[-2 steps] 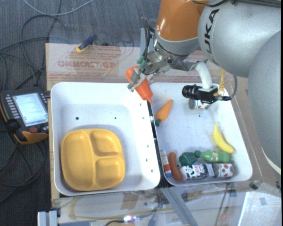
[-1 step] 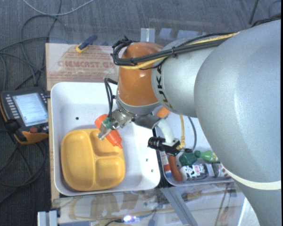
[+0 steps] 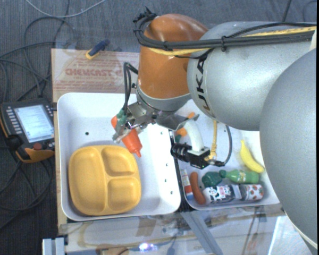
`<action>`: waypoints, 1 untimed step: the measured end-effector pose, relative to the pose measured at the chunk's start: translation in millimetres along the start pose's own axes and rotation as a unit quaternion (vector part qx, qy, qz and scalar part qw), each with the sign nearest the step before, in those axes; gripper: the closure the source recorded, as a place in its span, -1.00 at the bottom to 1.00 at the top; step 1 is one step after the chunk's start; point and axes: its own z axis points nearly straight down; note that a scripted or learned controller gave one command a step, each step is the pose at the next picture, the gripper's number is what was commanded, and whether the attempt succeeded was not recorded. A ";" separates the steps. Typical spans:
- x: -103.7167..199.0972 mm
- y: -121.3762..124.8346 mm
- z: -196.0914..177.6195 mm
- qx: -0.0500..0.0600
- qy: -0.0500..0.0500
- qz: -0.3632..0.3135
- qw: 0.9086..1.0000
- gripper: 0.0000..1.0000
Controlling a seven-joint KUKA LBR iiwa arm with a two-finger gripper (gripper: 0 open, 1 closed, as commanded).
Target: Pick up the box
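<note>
Nothing lifted yet: cow-patterned box (image 3: 223, 194) lying in right bin (image 3: 231, 155), well apart from pincer (image 3: 123, 127) poised over left bin (image 3: 85, 116) beside orange carrot (image 3: 133, 142); impossible to tell pincer's opening or hold

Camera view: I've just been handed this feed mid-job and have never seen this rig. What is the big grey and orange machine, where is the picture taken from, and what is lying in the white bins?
The large grey and orange shape is a robot arm. The picture comes from one fixed camera above the bench, looking down at a slant, so the arm coming in from the right looms large and hides part of the scene.

Its gripper hangs over the left bin, right by an orange carrot-shaped toy; I cannot tell whether it holds anything. A yellow divided plate lies in that bin.

The right bin has a banana, a green bottle, a black and white carton and a sausage-like toy.

The handheld screen on the left is outside the bins.
</note>
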 end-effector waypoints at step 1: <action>61.2 -22.9 25.0 0.001 0.002 -0.135 0.991 1.00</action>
